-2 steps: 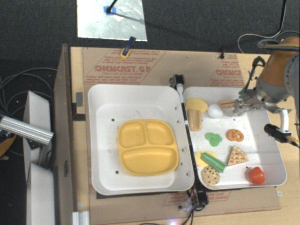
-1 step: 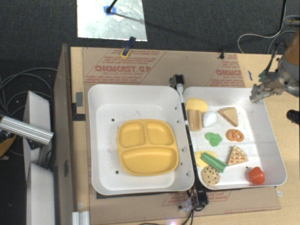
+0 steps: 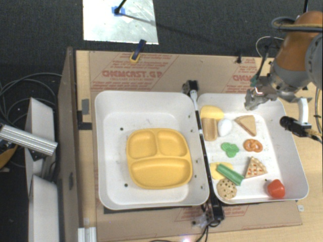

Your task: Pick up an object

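From the camera view, the gripper [image 3: 252, 101] hangs over the far edge of the right bin [image 3: 290, 150], just beyond the toast [image 3: 247, 124], the nearest piece of play food and my guess for the pick. Whether the fingers are open or closed I cannot tell; nothing shows between them.

The toast lies flat, and is probably a light, stiff plastic wedge with a smooth, somewhat slippery face. A pinch across its two straight sides would likely hold best. The egg [image 3: 224, 127] sits just left of the toast and the pretzel [image 3: 253, 145] just nearer the camera, so there is little room on those sides.

Further from the toast, toward the camera, lie broccoli [image 3: 230, 148], pizza [image 3: 255, 168], a cookie [image 3: 226, 188] and a tomato [image 3: 275, 188]. The bin floor is smooth and white. The left bin [image 3: 108, 135] holds a yellow tray [image 3: 159, 158]. Both rest on a worktop [image 3: 151, 69] lined with cardboard.
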